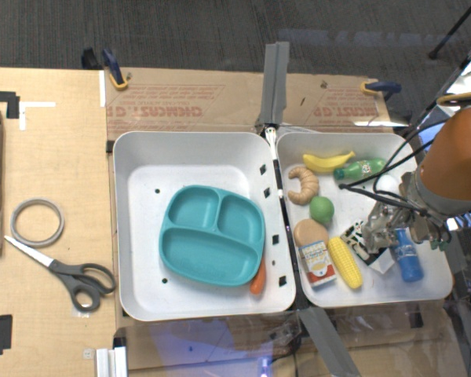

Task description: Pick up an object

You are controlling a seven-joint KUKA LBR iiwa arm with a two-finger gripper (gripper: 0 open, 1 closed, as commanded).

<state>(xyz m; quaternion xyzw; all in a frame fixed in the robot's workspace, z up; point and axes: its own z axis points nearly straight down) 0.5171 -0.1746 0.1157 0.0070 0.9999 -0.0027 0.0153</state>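
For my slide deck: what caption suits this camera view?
KUKA arm's tool lowered among toy foods in the right bin; teal divided plate in the left bin.

The single camera looked down at a slant from above the bench (55, 171) (fixed, fairly far), taking in both white bins (129, 234) and floor beyond it.

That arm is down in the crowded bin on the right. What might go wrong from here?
Two risks, judging by the layout.
1. The gripper sits low among tightly packed toys, with the corn cob and blue bottle close on either side. It may nudge or pinch the wrong one.
2. The black cables hang across the right bin over the green bottle, so they might snag or drag something as the arm moves.
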